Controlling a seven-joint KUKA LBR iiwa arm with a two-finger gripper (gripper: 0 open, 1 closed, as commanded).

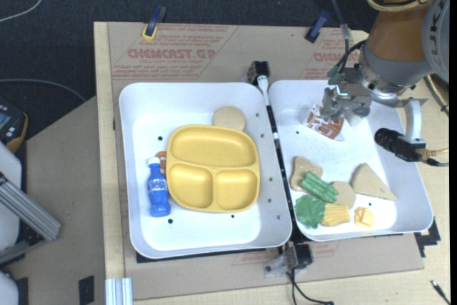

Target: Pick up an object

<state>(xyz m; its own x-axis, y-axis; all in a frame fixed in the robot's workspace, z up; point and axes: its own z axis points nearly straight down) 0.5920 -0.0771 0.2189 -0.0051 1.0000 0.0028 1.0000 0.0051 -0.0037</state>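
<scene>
My gripper (335, 108) hangs low in the far part of the right bin (400, 225), directly above a small red and white packet (325, 126). The gripper's lower end seems to meet the packet's top edge, and the packet lies tilted on the bin floor. Nearer the front of that bin lie a tan bread slice (305, 168), a green bean-like toy (318, 188), a green leafy piece (308, 211), a yellow corn cob (337, 213), a tan wedge (371, 182) and a small yellow cheese piece (364, 217).
The left bin (136, 125) holds a yellow divided plate (213, 168), a blue bottle (158, 189) at the plate's left side and a beige round disc (229, 118) behind the plate. A black clip (258, 72) sits at the far end of the wall between the bins.
</scene>
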